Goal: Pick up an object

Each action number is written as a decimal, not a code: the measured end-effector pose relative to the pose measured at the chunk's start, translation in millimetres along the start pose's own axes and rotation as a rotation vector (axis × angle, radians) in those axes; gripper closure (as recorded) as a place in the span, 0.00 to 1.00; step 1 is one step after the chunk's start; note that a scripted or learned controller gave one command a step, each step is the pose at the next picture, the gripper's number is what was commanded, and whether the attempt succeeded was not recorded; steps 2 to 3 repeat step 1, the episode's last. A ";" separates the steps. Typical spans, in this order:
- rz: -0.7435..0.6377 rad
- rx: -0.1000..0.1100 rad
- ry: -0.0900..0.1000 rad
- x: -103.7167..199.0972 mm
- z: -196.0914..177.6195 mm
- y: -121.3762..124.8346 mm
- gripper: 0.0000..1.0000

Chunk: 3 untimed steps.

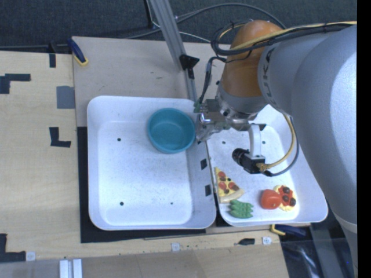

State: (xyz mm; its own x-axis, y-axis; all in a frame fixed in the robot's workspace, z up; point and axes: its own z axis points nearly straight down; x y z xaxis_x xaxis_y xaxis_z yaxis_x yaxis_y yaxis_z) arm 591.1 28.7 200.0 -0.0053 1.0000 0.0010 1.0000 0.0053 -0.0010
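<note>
A blue bowl (170,130) sits upright near the back right corner of the left bin (122,178). My gripper (203,126) hangs at the bowl's right rim, over the divide between the two bins. The grey arm with its orange band (255,51) reaches in above it and hides much of the gripper, so whether it touches the rim is unclear. In the right bin (307,207), along the front, lie a pizza slice toy (227,186), a green leafy toy (241,209) and a red and yellow toy (278,198).
A metal pole (171,33) slants down from the back to the bins' shared corner. A black cable fitting (247,160) hangs from the wrist over the right bin. The left bin's floor spreads bare in front of the bowl.
</note>
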 end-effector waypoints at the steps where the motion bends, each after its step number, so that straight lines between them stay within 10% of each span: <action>1: 0.001 -0.001 0.000 40.4 -8.3 10.4 1.00; 3: 0.001 -0.001 0.000 40.4 -8.3 10.4 1.00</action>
